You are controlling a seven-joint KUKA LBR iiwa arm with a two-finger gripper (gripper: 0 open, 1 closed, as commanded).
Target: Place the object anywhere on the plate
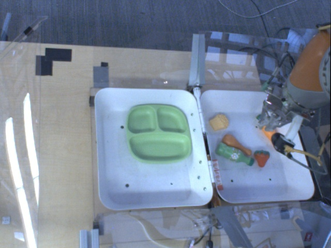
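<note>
Gripper [272, 119] low over right bin's [243, 187] far right side; jaw state cannot be told. Orange object [268, 134] lies just below the gripper. Green plate [158, 132] sits in left bin [111, 185].

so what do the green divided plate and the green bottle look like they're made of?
Green plate: looks like moulded plastic, matte pale green, one uniform colour with soft rounded compartment walls and no sharp glare. Green bottle: probably a plastic toy, darker green and slightly glossier, with a pale label; too small to be sure. The white bin under the plate also looks like smooth plastic.
</note>
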